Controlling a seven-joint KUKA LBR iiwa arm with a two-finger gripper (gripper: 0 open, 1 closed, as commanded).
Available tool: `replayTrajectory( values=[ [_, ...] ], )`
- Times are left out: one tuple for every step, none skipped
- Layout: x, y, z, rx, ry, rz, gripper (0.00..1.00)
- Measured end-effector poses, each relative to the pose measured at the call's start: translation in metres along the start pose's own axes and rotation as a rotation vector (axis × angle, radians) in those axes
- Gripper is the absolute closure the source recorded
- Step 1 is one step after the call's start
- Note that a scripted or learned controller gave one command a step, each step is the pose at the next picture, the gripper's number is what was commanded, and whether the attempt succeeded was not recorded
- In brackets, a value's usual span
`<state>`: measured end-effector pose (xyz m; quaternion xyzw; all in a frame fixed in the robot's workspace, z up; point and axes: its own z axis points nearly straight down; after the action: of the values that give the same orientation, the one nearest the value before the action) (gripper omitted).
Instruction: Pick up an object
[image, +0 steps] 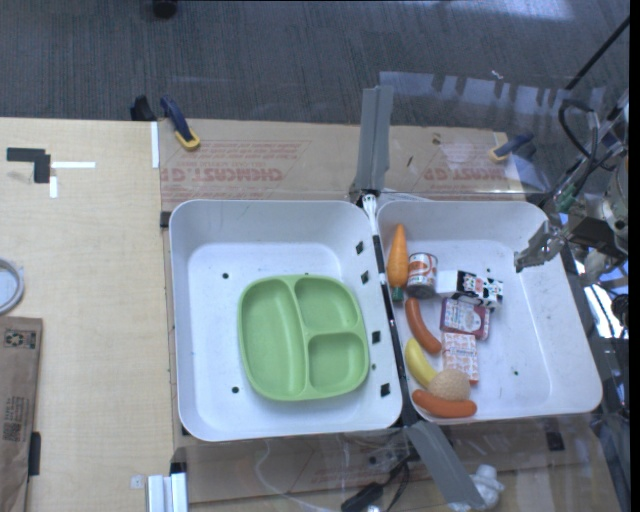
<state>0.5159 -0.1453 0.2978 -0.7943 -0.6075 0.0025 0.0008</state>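
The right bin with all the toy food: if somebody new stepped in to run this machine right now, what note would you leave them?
Tool: over the right bin's upper right part, with nothing seen held.
Things: along that bin's left side lie a carrot, a small can, two sausages, a banana, a round bun, a black-and-white carton and two flat packets.
Left bin: holds a green divided plate.
Done: nothing picked up yet.
Left: move the tool left to the pile, grasp one item and lift it.
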Motion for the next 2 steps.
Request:
replayTrajectory(
  values=[
    [0.047,0.046,0.139,0.003,0.001,-0.119,0.0],
    [0.052,-0.015,0.109,0.003,0.001,0.16,0.0]
  ],
)
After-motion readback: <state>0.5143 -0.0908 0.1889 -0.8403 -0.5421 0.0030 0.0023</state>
